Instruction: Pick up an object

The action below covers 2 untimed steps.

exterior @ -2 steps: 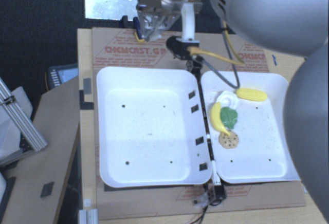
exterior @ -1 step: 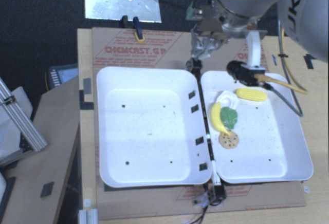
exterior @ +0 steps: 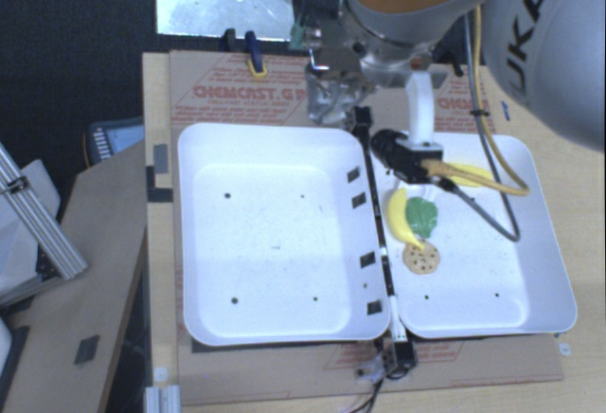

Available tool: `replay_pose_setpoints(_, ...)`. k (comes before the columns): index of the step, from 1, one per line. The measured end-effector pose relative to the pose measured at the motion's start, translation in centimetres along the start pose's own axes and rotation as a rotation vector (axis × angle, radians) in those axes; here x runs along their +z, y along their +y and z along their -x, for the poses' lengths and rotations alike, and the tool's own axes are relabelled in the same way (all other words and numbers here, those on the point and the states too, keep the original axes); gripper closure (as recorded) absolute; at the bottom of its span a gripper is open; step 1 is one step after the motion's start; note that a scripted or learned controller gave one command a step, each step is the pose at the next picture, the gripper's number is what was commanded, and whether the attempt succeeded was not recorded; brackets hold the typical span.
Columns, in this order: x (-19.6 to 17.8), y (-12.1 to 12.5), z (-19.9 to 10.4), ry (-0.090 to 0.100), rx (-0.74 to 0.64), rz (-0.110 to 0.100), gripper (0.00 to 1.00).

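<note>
Cookie: nearest you, lying flat in the right bin by the divider. It looks light, stiff and thin, so it's awkward to get under.
Banana: just behind the cookie, with a green piece against it. Probably light, smooth and curved, so pinch it across the middle.
Gripper: up at the far rim, well apart from the banana. You can't tell whether it's spread or closed.

in the right bin, banana left of leafy piece, cookie before both.
</note>
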State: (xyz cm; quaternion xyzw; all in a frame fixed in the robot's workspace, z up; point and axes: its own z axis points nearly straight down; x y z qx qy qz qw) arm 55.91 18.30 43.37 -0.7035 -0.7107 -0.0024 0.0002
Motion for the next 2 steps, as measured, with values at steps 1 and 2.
replay_pose_setpoints(1,5.8,4.1,-5.4,-0.004,0.003,-0.006,1.0)
replay_pose_setpoints(2,4.3,4.1,-5.1,-0.002,0.005,0.001,1.0)
